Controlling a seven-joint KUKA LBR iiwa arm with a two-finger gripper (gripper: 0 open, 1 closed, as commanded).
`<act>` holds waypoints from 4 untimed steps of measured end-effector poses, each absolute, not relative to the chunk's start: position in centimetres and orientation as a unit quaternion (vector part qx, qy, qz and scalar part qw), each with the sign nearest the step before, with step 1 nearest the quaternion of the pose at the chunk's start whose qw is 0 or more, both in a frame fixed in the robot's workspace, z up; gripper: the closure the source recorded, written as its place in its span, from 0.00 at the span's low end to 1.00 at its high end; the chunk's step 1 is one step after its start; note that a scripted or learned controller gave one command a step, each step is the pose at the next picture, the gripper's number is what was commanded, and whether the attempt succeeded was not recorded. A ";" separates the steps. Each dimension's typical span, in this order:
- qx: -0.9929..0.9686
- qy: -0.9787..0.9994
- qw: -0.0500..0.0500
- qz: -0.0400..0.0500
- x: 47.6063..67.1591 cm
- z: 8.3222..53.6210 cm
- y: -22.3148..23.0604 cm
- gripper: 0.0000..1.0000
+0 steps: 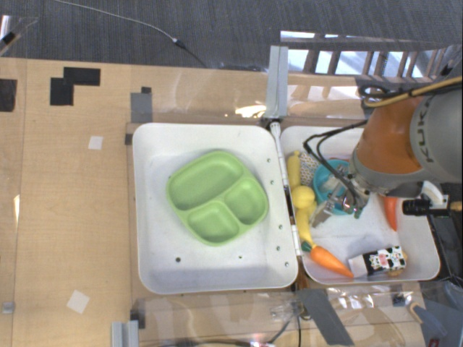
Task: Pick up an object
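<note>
My gripper [334, 207] hangs low over the left half of the right bin [419, 270], reaching in from the right. Just to its left lie a yellow banana [294, 170] and a yellow lemon-like fruit [303, 196]. A teal object [334, 172] sits right behind the fingers, partly hidden by them. An orange carrot [327, 259] lies at the bin's front, and a black-and-white cow-patterned box [382, 260] lies to its right. A second orange piece [391, 212] shows under the arm at the right.
The left bin [152, 259] holds a green three-compartment plate [217, 196]. A metal frame [347, 56] stands behind the right bin. The wooden bench [65, 215] stretches to the left.
</note>
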State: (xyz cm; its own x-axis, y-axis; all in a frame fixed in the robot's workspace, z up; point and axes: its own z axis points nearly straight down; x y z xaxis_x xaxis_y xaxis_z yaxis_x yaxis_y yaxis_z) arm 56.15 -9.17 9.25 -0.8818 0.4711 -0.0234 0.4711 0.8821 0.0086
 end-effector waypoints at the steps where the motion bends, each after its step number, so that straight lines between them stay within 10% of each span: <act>1: 0.286 0.958 0.003 -0.001 62.2 9.2 -9.6 0.00; 2: 0.281 0.960 0.005 0.000 62.4 10.7 -9.4 1.00; 3: 0.175 0.985 -0.002 -0.001 62.4 16.2 -18.2 1.00; 4: 0.172 0.985 0.004 0.000 62.7 16.3 -17.9 0.00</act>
